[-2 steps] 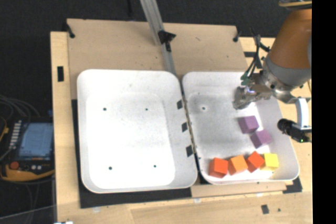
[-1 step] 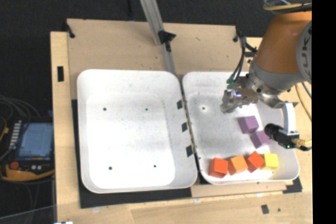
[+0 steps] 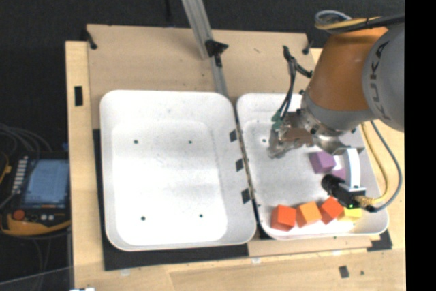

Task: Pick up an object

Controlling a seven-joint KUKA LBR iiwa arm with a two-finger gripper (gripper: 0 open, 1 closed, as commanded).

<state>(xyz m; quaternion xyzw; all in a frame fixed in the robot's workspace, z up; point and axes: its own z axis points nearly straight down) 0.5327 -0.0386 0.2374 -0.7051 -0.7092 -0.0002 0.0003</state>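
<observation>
Desk (image 3: 157, 58) carries 2 white bins; right bin (image 3: 255, 109) holds the arm (image 3: 347, 71). Jaws (image 3: 279, 145) hang over its floor, state indeterminable. Purple block (image 3: 321, 161) lies just right; 3 orange blocks (image 3: 306, 213) well below.

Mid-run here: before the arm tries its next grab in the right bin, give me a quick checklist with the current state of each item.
1. Gripper is over the right bin: ok.
2. Something between its fingers: cannot tell, too blurred and partly hidden by the wrist.
3. Targets available: ok. Orange blocks sit along the near wall, with a purple block further in and a yellow piece at the corner.
4. Gripper lined up over a block: not ok, the spot under it looks bare; blocks lie nearer the camera.
5. Orange blocks spaced for a clean grasp: not ok, they look packed together against the wall.
6. Cables clear of blocks: cannot tell.
</observation>
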